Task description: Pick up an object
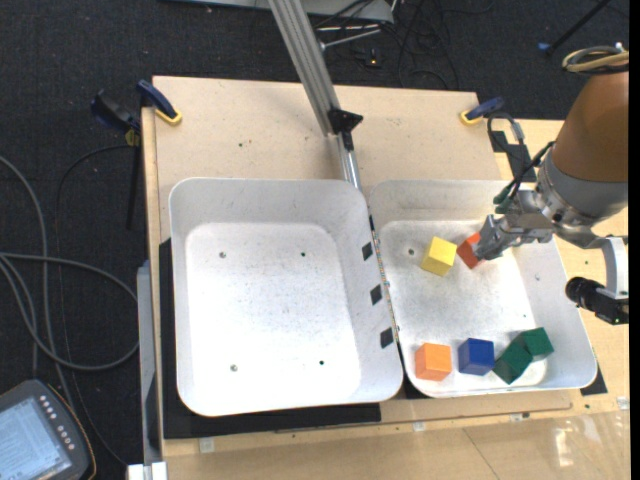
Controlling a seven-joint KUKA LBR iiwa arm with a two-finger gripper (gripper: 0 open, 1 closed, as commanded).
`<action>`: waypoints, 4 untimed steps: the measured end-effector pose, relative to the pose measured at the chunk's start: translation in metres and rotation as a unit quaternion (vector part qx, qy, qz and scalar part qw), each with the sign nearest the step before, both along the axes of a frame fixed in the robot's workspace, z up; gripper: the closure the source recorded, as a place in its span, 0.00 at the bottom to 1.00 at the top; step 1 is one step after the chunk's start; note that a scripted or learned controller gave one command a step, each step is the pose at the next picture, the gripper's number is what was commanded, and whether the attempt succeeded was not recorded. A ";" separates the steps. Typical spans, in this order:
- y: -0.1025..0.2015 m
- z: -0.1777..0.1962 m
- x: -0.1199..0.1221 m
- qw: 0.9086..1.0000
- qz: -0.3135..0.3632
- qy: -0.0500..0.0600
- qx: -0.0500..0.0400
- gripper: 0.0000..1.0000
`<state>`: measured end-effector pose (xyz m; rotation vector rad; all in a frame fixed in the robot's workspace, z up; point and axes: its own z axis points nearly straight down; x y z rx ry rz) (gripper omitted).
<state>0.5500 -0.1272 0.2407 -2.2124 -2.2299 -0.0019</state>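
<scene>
In the right bin lie a yellow block, a small red-orange block, an orange block, a blue block and two dark green blocks. My gripper hangs low over the bin's upper middle, its tip directly at the red-orange block, which it partly hides. The yellow block lies just left of that block.
The left bin sits beside the right one on the wooden bench. A metal pole slants in from the top down to the seam between the bins. Blue and yellow clamps grip the bench's far corners.
</scene>
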 end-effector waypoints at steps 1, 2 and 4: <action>0.051 0.004 0.016 1.000 0.000 -0.001 0.000 1.00; 0.106 0.010 0.027 1.000 0.001 -0.001 0.000 1.00; 0.210 -0.002 0.041 1.000 0.000 0.001 0.000 1.00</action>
